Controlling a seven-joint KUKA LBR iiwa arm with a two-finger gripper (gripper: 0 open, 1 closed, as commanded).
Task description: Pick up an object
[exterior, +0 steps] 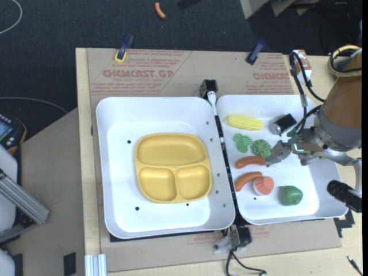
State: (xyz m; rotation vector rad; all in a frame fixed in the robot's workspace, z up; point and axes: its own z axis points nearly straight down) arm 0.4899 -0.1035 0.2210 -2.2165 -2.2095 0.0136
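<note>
Here, the toy foods lay together in the right-hand white bin (305, 211): a yellow corn cob (245, 122) nearest the far wall, a small green leafy piece (242, 142) just below it, and a broccoli floret (261, 148) touching that piece's right side. Nearer the camera, an orange sausage (249, 162) lay crosswise, with a second, curved sausage (246, 180) below it. A red-and-white round slice (264, 186) sat against the curved sausage's right end, and a green apple-like fruit (291, 195) stood apart toward the near right corner.

The end effector (280, 152) hung over the middle of this bin, just right of the broccoli floret and above the right end of the upper sausage. Its dark fingers pointed left and down, but whether they were spread or pressed together could not be told, and nothing could be seen between them. The grey arm (340, 119), with its orange band, reached in from the right, cables looping over the bin's far rim.

The left-hand white bin (115, 154) held a yellow divided plate (172, 167) with three compartments, lying flat in the centre. Both bins rested side by side on the table (172, 68), whose brown sheet was held by clamps along its far edge.
</note>
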